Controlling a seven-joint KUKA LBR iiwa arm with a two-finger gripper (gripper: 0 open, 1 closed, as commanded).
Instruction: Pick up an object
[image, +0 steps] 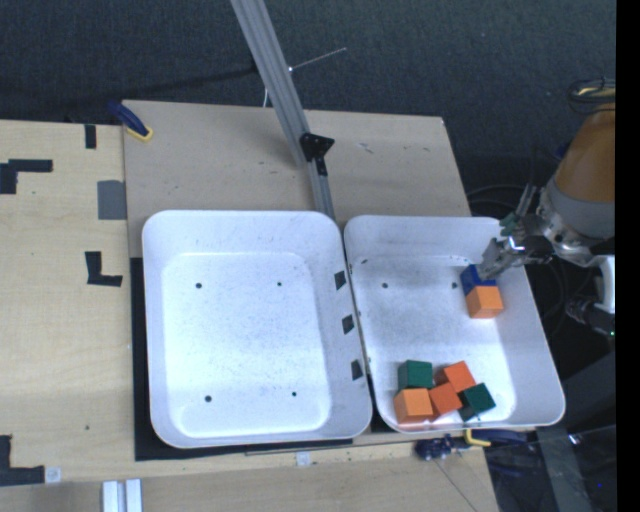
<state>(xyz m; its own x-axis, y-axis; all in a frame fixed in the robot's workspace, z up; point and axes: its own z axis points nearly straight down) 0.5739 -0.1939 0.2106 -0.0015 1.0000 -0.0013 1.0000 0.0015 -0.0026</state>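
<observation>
We list the tool (492, 262) low over the right bin's (400, 250) far right corner, just above a blue block (468, 276) and an orange block (485, 301); its grip we cannot tell. Four more blocks (440, 390) cluster at that bin's near edge.

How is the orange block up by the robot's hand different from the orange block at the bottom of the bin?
The upper orange block sits apart from the pile, touching only a blue block, right beside the hand. The lower orange block is packed into a cluster with green and orange blocks, far from the hand, near the bin's front wall. Both are orange cubes of similar size in the right bin.
</observation>
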